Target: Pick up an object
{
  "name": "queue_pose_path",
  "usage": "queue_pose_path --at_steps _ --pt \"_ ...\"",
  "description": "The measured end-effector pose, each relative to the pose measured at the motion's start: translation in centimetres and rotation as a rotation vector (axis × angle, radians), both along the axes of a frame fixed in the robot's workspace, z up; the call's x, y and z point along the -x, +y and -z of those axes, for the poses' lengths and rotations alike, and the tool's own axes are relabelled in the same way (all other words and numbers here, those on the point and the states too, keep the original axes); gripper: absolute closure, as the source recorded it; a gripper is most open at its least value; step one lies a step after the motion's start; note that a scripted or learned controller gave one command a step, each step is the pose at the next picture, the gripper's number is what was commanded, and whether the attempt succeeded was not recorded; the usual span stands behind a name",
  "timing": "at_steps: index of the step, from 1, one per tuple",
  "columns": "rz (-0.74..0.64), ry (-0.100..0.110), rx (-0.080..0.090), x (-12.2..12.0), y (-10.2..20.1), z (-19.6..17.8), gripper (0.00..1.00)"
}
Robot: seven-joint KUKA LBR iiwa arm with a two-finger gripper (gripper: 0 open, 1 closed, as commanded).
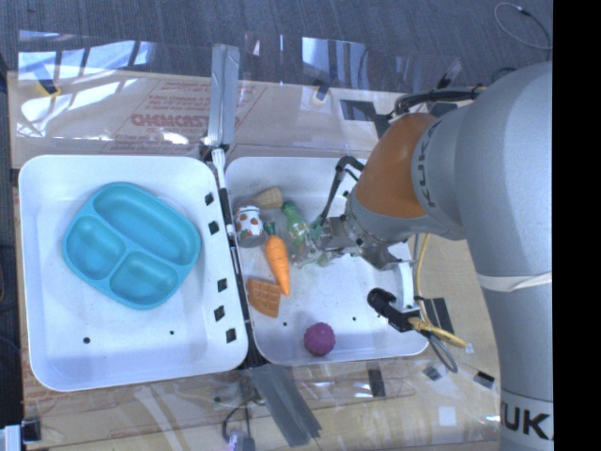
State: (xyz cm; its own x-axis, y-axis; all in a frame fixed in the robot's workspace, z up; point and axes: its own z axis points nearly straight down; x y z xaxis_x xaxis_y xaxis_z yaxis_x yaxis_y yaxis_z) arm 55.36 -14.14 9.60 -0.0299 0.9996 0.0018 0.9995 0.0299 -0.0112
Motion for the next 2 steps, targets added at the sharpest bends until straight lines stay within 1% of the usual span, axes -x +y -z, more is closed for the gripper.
queue_pose_path --at_steps 1,2 --pt "-0.053 -0.007 0.001 -2.14 6.17 -9.35 1.0" --pt "-0.053 -0.006 0.001 -2.12 6.15 -9.31 0.0"
